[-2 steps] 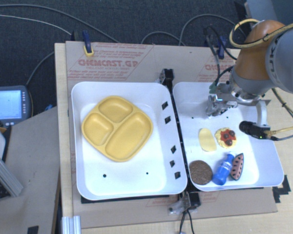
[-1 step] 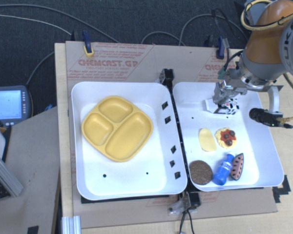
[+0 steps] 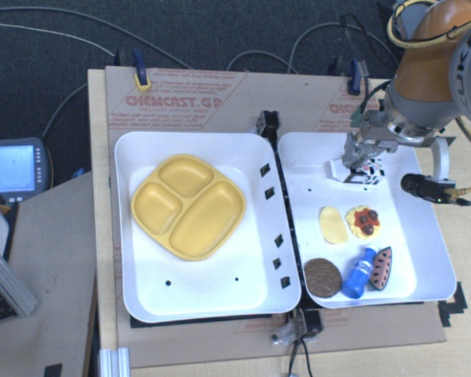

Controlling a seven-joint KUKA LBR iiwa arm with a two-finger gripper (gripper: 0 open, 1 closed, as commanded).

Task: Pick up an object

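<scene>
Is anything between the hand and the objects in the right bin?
Nothing visible. The hand is at the far end of the right bin, and bare white floor lies between it and the nearest items, the yellow piece and small pizza.

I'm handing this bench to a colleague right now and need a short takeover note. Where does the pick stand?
Gripper: low over the back of the right bin; nothing seen between its fingers.
Things, all in the right bin's front half: pale yellow piece, small pizza-like toy, brown round disc, blue bottle, watermelon slice.
Left bin holds the yellow divided plate.
Done: no object lifted.
Left: grasp one object and raise it.
</scene>
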